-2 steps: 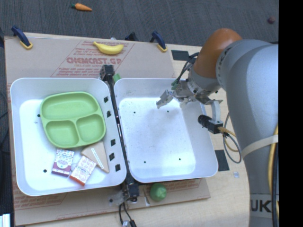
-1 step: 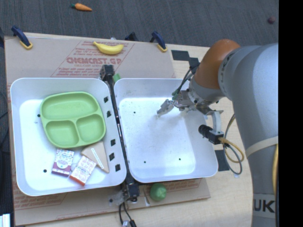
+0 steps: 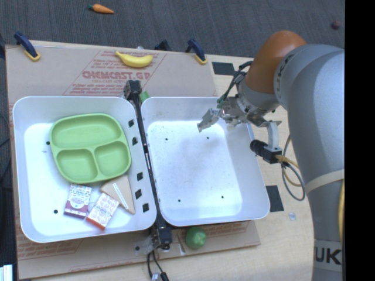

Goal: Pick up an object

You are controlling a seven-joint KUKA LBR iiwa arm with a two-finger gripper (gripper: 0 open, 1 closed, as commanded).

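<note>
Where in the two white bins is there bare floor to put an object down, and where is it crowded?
The right bin has bare floor nearly wall to wall; the gripper hangs over its far right part. The left bin is crowded: the green divided plate fills the middle, with two small packets and a pale wedge in front of it.

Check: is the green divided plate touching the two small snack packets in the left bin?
Apart. The camera view shows a strip of white bin floor between the green plate and the two packets below it.
</note>
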